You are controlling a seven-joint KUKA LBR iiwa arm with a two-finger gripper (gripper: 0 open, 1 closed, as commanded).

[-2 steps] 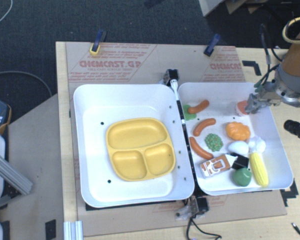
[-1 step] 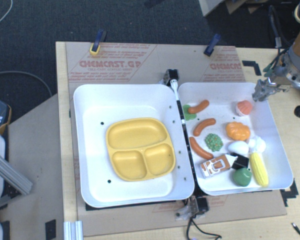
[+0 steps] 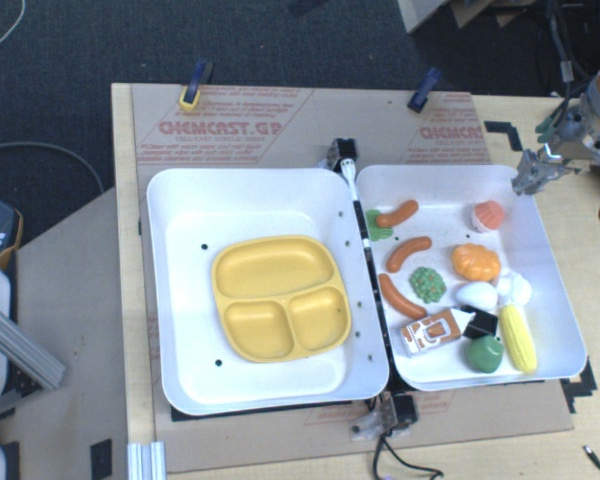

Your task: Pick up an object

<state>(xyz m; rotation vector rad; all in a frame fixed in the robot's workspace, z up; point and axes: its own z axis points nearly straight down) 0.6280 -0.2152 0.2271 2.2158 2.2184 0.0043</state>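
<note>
The right bin [image 3: 555, 268] holds a heap of toy food: three sausages [image 3: 408, 253], a broccoli [image 3: 427, 285], an orange pumpkin-like piece [image 3: 476, 262], a pink-and-white piece [image 3: 488, 215], a white egg shape [image 3: 477, 295], a yellow corn cob [image 3: 518, 336], a green pepper [image 3: 484, 354] and an orange-and-white packet [image 3: 430, 332]. My gripper [image 3: 533, 177] hangs over the bin's far right corner, up and to the right of the pink-and-white piece, apart from all the food. Nothing shows in it.
The left bin [image 3: 175, 268] carries a yellow three-compartment plate [image 3: 278, 296]. A black ridge [image 3: 358, 230] divides the two bins. Blue clamps [image 3: 193, 86] [image 3: 423, 90] pin the cardboard sheet at the back edge. Cables lie at the front [image 3: 385, 430].
</note>
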